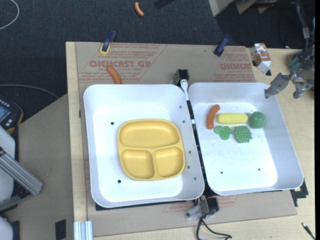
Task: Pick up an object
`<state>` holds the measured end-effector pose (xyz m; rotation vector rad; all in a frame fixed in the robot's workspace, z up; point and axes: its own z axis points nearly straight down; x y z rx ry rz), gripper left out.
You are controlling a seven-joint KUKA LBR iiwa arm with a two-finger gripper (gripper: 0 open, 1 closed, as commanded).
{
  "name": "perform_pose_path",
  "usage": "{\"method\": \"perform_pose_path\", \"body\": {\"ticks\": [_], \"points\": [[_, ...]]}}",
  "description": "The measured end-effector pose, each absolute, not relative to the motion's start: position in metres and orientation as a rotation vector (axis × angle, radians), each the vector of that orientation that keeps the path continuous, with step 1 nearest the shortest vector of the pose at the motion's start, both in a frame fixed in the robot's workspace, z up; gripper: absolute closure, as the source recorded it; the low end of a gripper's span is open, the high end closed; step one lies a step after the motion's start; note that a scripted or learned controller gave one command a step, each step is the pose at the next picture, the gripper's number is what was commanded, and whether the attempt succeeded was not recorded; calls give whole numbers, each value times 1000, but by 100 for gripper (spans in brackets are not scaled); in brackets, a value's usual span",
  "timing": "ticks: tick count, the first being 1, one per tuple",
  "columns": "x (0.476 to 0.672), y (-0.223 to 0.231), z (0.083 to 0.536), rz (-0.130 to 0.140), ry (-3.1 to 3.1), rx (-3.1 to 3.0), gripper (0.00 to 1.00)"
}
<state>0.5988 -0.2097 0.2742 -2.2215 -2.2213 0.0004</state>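
The right bin holds a cluster of toy foods near its far side: an orange sausage, a yellow corn cob, a round green piece, a small green broccoli-like piece and a bumpy green piece. My gripper hangs over the bin's far right corner, up and right of the round green piece. Its fingers are spread, open, with nothing between them.
The left bin carries a yellow divided plate. A loose orange sausage lies on the cardboard behind it. Blue clamps grip the board's far edge. A small box sits near the gripper.
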Motion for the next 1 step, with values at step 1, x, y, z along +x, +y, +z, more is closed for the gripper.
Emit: {"method": "perform_pose_path", "body": {"ticks": [1], "points": [[604, -218, 223, 5, -2217, -2218, 0]]}}
